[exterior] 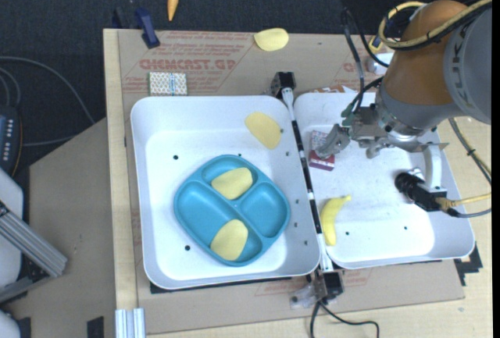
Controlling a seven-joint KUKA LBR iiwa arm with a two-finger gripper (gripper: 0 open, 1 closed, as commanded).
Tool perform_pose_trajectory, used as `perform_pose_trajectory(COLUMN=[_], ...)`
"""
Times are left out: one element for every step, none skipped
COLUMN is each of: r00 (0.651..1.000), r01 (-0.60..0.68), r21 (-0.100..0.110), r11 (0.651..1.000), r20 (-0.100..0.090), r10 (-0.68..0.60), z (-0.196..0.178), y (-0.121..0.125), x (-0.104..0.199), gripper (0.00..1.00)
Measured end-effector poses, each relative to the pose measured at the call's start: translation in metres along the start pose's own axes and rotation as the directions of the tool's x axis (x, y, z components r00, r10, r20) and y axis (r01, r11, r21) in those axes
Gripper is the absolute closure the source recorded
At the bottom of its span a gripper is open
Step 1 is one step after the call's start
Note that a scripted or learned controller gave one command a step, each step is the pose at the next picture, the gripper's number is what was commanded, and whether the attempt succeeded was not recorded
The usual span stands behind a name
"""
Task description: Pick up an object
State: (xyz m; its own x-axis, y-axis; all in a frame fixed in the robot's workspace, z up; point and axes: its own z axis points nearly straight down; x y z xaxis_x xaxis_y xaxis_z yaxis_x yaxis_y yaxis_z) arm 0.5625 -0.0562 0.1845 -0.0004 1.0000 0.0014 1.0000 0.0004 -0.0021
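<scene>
The gripper [334, 143] hangs low over the right bin [406, 239], at its left side, right above a small red-and-white packet [321, 157]; whether it grips it, I cannot tell. A yellow banana [331, 217] lies nearer the front, well apart. In the left bin [156, 172] sits a blue divided plate [226, 208] with two yellow pieces, and one more yellow piece [264, 129] beside the divider.
</scene>
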Motion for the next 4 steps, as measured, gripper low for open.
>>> perform_pose_trajectory(r00=[1.0,1.0,1.0,1.0], r01=[-0.002,-0.001,-0.001,-0.001], r21=[-0.001,-0.004,-0.005,-0.002], r11=[1.0,1.0,1.0,1.0], r20=[0.002,0.003,0.004,0.003], r10=[0.002,0.001,0.001,0.001], z=[0.053,-0.004,-0.032,-0.012], y=[-0.027,-0.007,0.033,0.037], x=[-0.045,-0.084,-0.141,-0.161], gripper=[0.0,0.0,0.0,0.0])
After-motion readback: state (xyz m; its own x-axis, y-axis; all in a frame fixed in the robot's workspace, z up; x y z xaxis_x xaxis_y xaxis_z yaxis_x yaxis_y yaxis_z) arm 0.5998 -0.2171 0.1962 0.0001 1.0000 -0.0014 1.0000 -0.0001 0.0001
